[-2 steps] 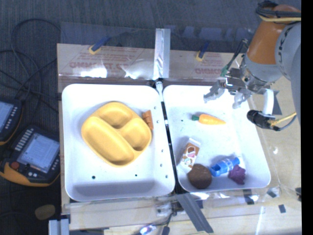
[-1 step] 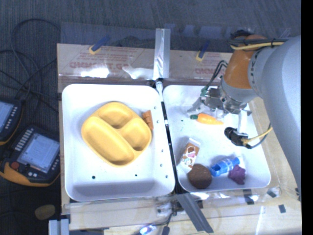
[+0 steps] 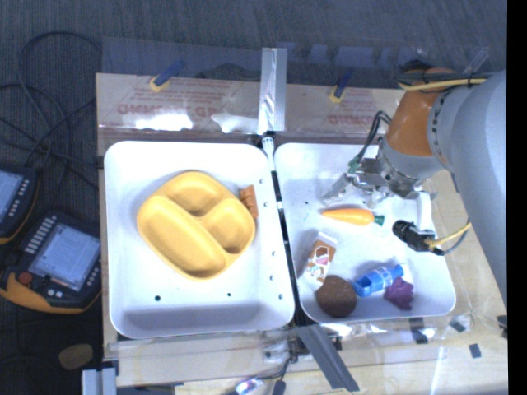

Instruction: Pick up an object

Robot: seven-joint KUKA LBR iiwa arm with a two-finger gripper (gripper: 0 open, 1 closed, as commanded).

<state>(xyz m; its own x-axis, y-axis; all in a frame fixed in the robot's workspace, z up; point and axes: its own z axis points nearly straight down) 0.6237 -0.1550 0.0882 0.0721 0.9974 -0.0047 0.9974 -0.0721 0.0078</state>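
Grey arm (image 3: 482, 138) entering from the right, orange band (image 3: 412, 126) above the wrist, end effector (image 3: 350, 183) lowered, fingers spread apart

gripper (image 3: 350, 182): over right bin (image 3: 300, 196), just above the toy carrot (image 3: 349, 216), nothing between fingers
small carton (image 3: 321, 258): below-left of carrot
brown ball (image 3: 336, 295): below carton, touching it
blue bottle (image 3: 378, 279): right of ball
purple lump (image 3: 400, 293): beside bottle
yellow moulded form (image 3: 196, 221): left bin (image 3: 132, 303)
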